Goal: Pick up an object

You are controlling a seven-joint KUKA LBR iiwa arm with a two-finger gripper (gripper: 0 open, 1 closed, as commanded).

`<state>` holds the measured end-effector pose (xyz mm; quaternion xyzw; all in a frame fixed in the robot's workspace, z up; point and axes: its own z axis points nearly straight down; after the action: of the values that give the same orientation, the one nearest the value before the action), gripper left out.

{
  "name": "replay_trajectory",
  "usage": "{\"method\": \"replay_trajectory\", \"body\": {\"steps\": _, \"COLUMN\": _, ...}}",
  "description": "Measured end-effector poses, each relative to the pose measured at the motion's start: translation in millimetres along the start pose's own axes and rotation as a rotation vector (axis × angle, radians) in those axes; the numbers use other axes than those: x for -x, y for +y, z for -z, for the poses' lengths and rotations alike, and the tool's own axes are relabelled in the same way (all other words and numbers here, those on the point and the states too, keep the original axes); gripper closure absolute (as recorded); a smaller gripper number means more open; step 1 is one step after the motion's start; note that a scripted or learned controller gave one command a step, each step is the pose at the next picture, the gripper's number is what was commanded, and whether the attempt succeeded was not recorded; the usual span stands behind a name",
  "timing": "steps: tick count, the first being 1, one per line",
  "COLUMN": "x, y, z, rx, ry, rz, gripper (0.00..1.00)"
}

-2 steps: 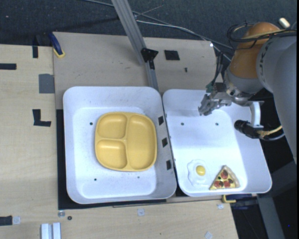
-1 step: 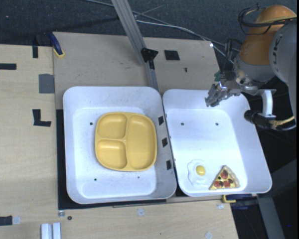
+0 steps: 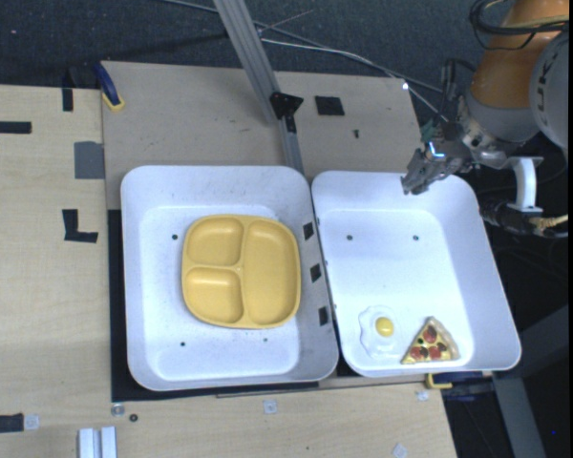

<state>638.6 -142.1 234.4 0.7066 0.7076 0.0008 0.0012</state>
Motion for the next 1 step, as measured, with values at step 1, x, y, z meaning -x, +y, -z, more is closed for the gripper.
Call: {"method": "replay_trajectory", "body": {"steps": 1, "x": -49.0, "y": -17.7, "z": -12.3, "rx": -0.006, "ry": 0.001, "rz": 0.003, "gripper": 1.0}}
